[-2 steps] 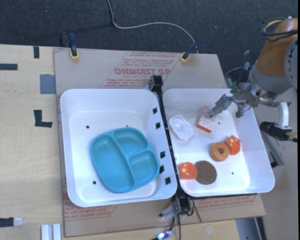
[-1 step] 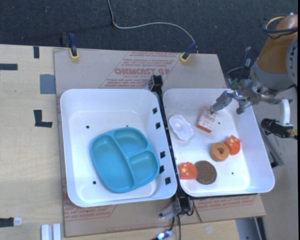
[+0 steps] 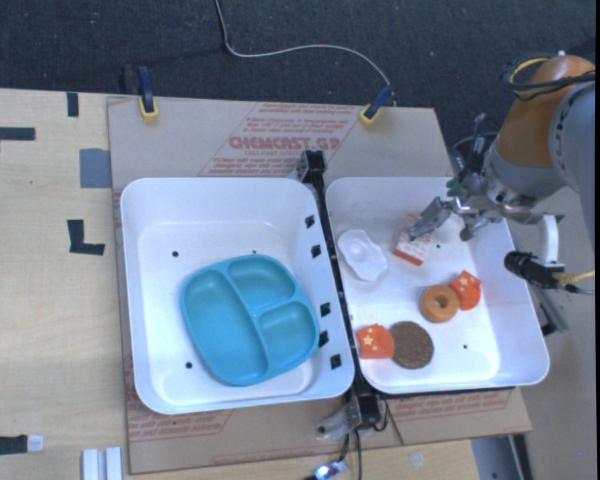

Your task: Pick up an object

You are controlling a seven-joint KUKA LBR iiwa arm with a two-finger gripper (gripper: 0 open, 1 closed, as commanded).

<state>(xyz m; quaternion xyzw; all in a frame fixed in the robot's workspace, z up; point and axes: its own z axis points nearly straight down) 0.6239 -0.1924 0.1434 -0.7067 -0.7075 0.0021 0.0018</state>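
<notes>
The pick had not been made, as far as the view showed: every candidate object lay on the floor of the right bin point(image 3: 520, 363), and nothing hung from the arm. The gripper point(image 3: 442, 214) hovered low over the bin's upper part, its jaws spread apart with nothing between them, just above a small white and red packet point(image 3: 410, 251) that looked the likeliest target. Near the packet, toward the divider, sat a white crumpled cup-like piece point(image 3: 361, 253). Further down the bin lay a toy doughnut point(image 3: 439, 303) touching an orange-red block point(image 3: 466, 289), and lower still a dark brown cookie-like disc point(image 3: 412, 345) just beside a red-orange piece with a star mark point(image 3: 375, 341). The left bin point(image 3: 140, 268) held a blue divided tray point(image 3: 248, 316), well apart from the arm. By my reading, the approach was roughly done; descending onto an object, closing on it and lifting it clear all remained.
</notes>
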